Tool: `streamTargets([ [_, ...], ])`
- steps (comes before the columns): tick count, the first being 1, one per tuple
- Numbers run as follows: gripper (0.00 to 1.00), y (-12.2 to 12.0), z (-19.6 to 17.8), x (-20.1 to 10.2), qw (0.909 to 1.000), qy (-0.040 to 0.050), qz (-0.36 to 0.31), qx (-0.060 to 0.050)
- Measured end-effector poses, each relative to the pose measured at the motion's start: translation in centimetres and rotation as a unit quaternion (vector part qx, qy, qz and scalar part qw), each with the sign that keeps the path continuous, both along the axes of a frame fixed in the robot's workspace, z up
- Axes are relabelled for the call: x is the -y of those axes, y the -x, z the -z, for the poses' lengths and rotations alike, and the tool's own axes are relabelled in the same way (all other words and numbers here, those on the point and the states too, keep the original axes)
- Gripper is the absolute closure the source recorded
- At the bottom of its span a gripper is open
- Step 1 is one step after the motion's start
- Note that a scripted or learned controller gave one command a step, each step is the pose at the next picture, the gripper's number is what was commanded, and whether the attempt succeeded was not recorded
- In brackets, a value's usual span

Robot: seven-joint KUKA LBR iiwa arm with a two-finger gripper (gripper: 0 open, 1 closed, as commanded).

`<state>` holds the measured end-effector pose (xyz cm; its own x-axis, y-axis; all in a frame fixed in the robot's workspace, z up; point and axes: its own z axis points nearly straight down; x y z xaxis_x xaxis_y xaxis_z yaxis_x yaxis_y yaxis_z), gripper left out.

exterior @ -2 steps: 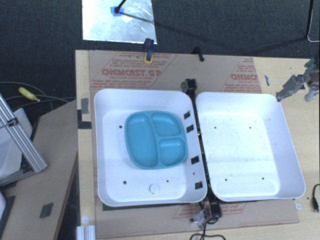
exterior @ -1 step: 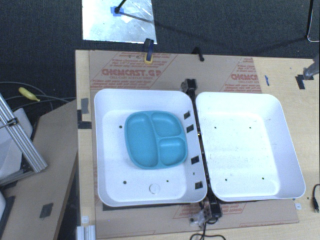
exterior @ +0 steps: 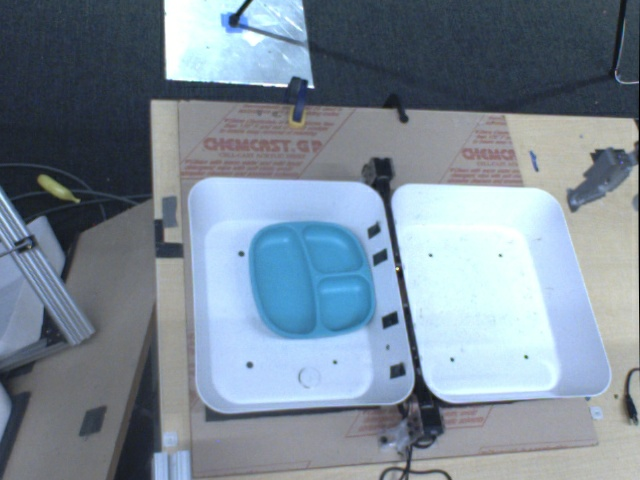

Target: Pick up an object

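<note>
A blue divided plate [exterior: 311,279] lies in the left bin [exterior: 215,298]; the gripper [exterior: 603,176], cut off at the right edge, is too small to tell how its jaws stand.

1 fixed overhead camera, slanted, 2 bins [exterior: 300,203]

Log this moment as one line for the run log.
gripper: right edge, outside bins | blue plate: left bin, untouched | right bin: nothing to pick | pick: not started

we see a blue divided plate [exterior: 308,278] lying flat in the left white bin [exterior: 215,268], beside the right bin [exterior: 570,268].
</note>
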<state>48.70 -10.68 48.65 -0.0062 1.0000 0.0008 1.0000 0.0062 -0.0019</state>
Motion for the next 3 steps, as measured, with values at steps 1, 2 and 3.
streamTargets([
  [1,0.00,-1.0,17.6,-10.2,1.0000,-0.0010,-0.003,-0.006],
  [2,0.00,0.0,15.0,-14.5,1.0000,-0.0007,-0.002,0.003],
  [3,1.00,-0.1,13.9,-14.2,1.0000,-0.0001,0.000,0.004],
])
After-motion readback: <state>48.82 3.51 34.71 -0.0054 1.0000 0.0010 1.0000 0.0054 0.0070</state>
